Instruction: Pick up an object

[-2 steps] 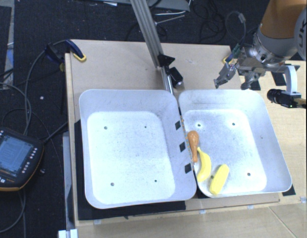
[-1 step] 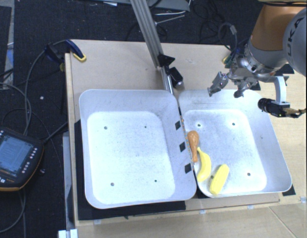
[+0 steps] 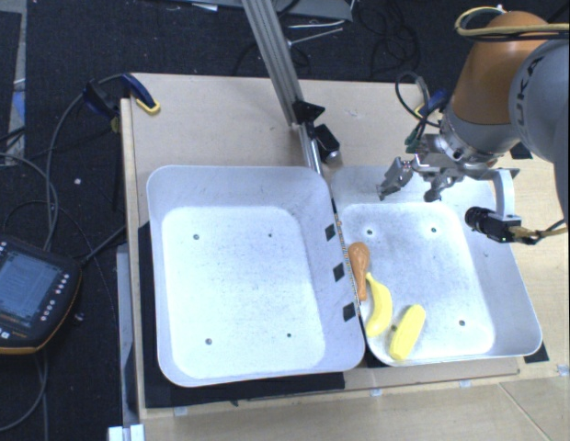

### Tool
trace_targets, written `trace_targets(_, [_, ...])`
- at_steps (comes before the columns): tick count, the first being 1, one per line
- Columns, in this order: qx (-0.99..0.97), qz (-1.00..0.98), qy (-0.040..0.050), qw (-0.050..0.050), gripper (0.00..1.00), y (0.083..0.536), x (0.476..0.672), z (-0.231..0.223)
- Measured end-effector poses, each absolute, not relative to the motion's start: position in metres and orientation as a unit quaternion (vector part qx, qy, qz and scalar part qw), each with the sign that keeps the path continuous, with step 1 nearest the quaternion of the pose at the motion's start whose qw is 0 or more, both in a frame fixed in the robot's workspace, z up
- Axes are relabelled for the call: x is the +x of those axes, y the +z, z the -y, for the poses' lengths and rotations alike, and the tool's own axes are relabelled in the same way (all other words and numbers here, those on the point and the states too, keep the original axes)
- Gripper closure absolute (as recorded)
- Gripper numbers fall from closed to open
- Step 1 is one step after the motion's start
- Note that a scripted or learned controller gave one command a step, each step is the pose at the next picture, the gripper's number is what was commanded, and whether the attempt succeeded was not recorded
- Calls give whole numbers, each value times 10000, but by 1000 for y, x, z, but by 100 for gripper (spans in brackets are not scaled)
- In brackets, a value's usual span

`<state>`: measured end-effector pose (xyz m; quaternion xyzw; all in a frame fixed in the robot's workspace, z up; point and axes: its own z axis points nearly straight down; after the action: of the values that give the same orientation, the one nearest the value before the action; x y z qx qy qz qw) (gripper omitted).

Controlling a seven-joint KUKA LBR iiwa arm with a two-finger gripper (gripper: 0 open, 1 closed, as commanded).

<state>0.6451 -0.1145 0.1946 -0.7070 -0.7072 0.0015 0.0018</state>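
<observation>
Camera view: open, empty metal gripper [image 3: 413, 183] above right bin [image 3: 506, 288]. Inside: two smooth yellow pieces (one curved banana [image 3: 380, 308], one block [image 3: 406, 331]), one orange carrot-like piece [image 3: 359, 259].

Left bin [image 3: 239, 274] is wide open, nothing in the way on its floor. Right bin [image 3: 450, 255] has free room across the middle and right side, but stuff is bunched at its lower left: orange piece [image 3: 359, 263], banana [image 3: 381, 309] and a yellow block [image 3: 407, 331], all tight vs the divider wall. Claw [image 3: 412, 184] hangs over the right bin's back rim w/ fingers spread. Metal pole [image 3: 283, 72] slants over the tabletop [image 3: 221, 122] behind the bins.
</observation>
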Motion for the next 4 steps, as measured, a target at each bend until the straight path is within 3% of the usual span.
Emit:
trace_targets(1, [-7070, 7072, 16, 20, 0, 134, 638, 111])
trace_targets(2, [-7070, 7072, -1, -2, 100, 148, 639, 111])
trace_targets(3, [-7071, 7072, -14, -19, 100, 197, 649, 114])
trace_targets(4, [-7071, 7071, -5, -5, 100, 211, 650, 114])
